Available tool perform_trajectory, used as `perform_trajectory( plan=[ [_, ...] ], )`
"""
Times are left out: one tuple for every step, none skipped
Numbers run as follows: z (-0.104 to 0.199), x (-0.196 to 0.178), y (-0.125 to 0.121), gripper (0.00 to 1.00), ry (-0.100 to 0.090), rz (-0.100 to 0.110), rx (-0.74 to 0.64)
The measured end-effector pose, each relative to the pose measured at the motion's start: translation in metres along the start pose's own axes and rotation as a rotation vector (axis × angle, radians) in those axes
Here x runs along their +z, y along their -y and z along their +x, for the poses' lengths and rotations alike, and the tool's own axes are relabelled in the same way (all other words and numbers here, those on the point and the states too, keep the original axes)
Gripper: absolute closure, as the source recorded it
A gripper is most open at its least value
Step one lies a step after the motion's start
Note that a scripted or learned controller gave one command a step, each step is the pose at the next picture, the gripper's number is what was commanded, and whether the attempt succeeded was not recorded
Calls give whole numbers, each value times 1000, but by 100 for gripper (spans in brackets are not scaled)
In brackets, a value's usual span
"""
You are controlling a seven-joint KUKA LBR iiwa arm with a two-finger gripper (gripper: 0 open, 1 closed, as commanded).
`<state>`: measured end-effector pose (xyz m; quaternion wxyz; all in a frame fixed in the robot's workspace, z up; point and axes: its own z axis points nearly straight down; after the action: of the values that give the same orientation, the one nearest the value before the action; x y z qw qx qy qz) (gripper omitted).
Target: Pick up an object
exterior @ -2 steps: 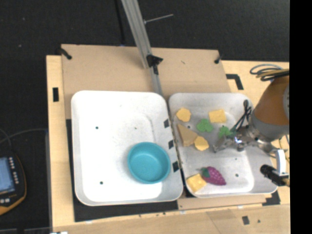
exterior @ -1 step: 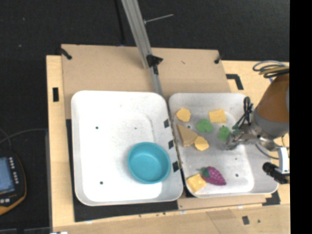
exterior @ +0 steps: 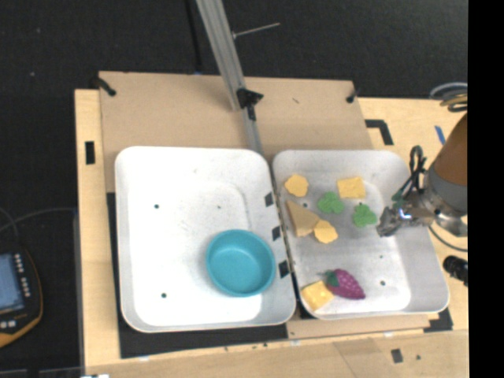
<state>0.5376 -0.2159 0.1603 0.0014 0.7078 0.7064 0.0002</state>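
The right bin holds several small toy foods: a yellow piece, a yellow block, two green pieces, a tan wedge, a yellow chunk, a purple grape bunch and a yellow piece at the front. My gripper hangs low over the right side of this bin, just right of the second green piece. Nothing shows between its fingers, and they are too small and dark to read.
The left bin holds a blue bowl near its front right corner. A slanted metal pole rises behind the bins. A handheld pendant lies at the far left.
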Motion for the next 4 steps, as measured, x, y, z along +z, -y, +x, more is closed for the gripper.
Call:
perform_trajectory(
  plan=[
    [-10,-48,-5,100,2,-5,-4],
    [-11,-63,-6,100,0,-2,-5],
    [39,-77,-28,100,-2,-2,-10],
    [95,-86,-44,100,-3,-1,-11]
  ],
)
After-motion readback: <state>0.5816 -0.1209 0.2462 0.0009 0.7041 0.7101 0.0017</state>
